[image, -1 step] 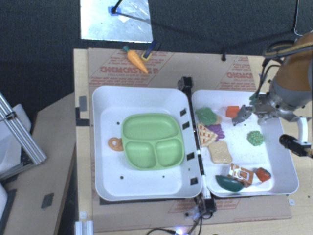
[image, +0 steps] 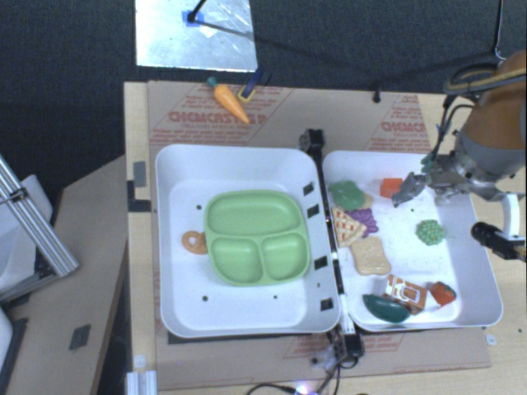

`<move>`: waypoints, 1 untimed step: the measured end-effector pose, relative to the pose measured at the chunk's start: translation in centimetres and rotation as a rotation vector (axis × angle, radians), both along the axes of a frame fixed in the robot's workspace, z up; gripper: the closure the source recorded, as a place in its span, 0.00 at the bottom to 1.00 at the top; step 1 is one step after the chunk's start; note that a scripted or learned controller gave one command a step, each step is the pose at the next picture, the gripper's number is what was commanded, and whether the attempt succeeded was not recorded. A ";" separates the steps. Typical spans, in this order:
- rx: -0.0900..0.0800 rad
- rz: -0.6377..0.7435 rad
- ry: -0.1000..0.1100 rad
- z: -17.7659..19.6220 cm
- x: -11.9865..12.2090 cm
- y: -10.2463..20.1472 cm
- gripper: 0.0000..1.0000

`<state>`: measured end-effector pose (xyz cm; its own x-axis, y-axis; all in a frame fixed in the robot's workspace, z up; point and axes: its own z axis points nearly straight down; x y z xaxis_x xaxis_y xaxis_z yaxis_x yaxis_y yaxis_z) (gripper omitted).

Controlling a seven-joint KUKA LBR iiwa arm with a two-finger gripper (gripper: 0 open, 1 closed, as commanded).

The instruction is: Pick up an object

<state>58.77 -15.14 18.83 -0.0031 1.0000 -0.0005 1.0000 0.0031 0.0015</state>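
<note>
- We see the grey arm [image: 494, 122] reaching in from the right over the right-hand bin [image: 473, 249], its orange band near the frame's edge.
- The tool [image: 409, 189] hangs at the bin's upper part, just beside an orange-red block [image: 390, 187]; we cannot tell whether it touches the block, and nothing shows between its fingers.
- Whether those fingers stand apart or together we cannot tell (they are dark and small against the wrist).
- In the same bin lie a green leafy toy [image: 347, 194], a purple grape bunch [image: 364, 219], a waffle piece [image: 346, 226], a tan bread slice [image: 370, 257] and a green broccoli head [image: 430, 232], which sits well apart from the rest.
- Near the bin's lower wall we note a dark green piece [image: 385, 309], a small printed carton [image: 407, 292] and a red-orange piece [image: 443, 293].
- The left-hand bin [image: 177, 220] holds a green divided plate [image: 254, 236], with a small pretzel [image: 195, 242] touching its left rim.
- On the counter [image: 165, 113] beyond the bins lies a toy carrot [image: 230, 102], just beside a blue-and-yellow item [image: 251, 86]; a shiny sheet [image: 195, 23] lies farther back.
</note>
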 end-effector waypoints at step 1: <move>0.001 -0.001 0.004 -5.0 -0.9 0.6 0.00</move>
